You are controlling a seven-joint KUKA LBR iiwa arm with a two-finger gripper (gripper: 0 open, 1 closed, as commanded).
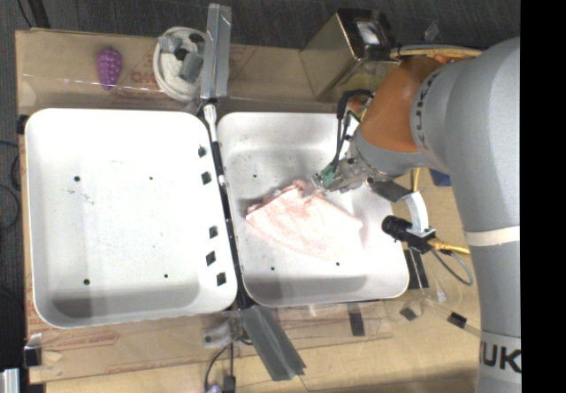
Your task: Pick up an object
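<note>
Pink cloth [305, 221] lies crumpled in right bin [265, 130]. Gripper [328, 180] sits at cloth's upper right edge; can't tell its opening. Best to pinch a raised fold, lift straight up.

- Right bin [265, 130] has a pale pink cloth [305, 221] lying crumpled on its floor, sort of in the middle.
- The arm [460, 117] comes in from the right, and the gripper [325, 179] sits right at the cloth's upper edge (can't tell what the fingers are doing).
- Left bin [115, 126] sits right beside it.
- A purple grape-like thing [109, 66] and a white roll [179, 61] sit on the bench behind the bins.
</note>
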